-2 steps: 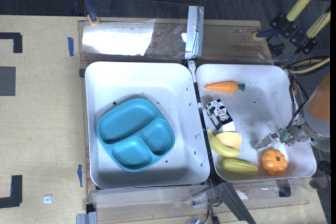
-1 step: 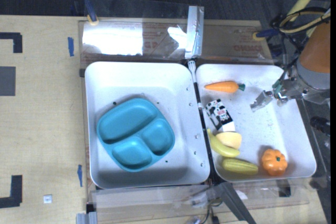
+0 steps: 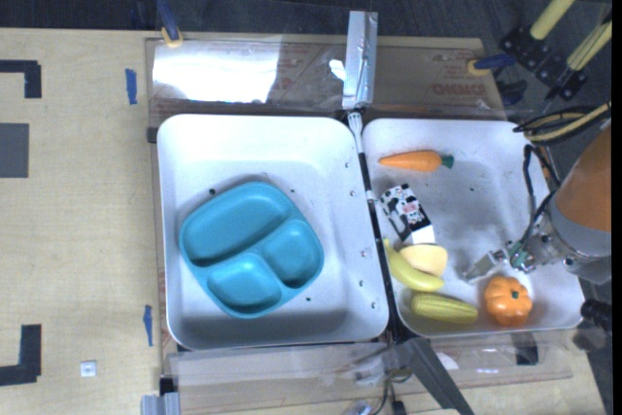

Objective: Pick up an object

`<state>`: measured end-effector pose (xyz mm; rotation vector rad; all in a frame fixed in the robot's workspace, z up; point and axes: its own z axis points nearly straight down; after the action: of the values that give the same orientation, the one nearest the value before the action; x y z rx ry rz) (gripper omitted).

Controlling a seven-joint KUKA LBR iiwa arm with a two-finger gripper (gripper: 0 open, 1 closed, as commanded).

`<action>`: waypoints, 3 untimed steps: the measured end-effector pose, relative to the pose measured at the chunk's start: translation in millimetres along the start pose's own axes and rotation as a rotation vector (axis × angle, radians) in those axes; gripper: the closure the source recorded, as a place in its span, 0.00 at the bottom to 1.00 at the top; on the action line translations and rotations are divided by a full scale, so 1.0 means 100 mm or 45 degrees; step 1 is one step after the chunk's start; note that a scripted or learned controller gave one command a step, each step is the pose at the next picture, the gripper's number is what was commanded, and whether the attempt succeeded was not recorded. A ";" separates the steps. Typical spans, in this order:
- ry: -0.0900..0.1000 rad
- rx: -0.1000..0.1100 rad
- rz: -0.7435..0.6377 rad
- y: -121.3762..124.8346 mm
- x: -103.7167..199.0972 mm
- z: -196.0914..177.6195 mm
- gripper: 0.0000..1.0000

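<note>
On the bench, 2 white bins (image 3: pixel 175 209); our gripper (image 3: pixel 491 259) (open, gripping nothing) should descend squarely over the pumpkin (image 3: pixel 508 298).

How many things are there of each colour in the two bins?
Blue: 1, the tray
Orange: 2, the carrot and pumpkin
Yellow: 3, the banana, corn and pale slice
Black and white: 1, the cow carton
Total: 7

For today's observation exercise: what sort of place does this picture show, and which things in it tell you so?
Most likely a robotics lab bench set up for grasping trials. Two shallow white bins sit side by side: the left bin holds a blue divided plate, the right bin toy food such as a carrot, and a robot arm reaches in.
</note>
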<state>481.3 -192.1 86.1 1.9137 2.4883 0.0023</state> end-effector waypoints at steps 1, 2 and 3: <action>0.001 0.002 0.592 0.97 0.00 -0.66 0.00; 0.001 0.001 0.709 0.12 0.10 0.00 0.00; 0.026 -0.003 0.820 0.94 -0.27 -0.01 0.00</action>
<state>578.9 -194.3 87.7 2.6152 1.7633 0.0250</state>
